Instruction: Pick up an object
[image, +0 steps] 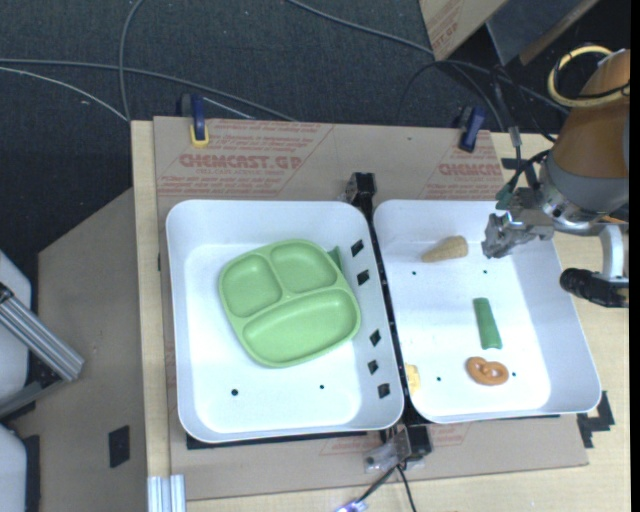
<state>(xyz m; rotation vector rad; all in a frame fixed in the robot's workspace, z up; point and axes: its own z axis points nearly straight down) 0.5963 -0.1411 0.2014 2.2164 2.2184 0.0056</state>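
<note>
Bins (200, 300) sit side by side, two of them. The left bin holds one green plate (290, 300). The right bin holds one green stick (486, 323), one tan lump (445, 249), one orange ring (487, 371) and one tiny yellow bit (411, 377). The claw (499, 240) hangs just beside the lump. I cannot tell if it is open or closed. To do well, I think it should go straight over the lump, drop low, then squeeze.
</note>
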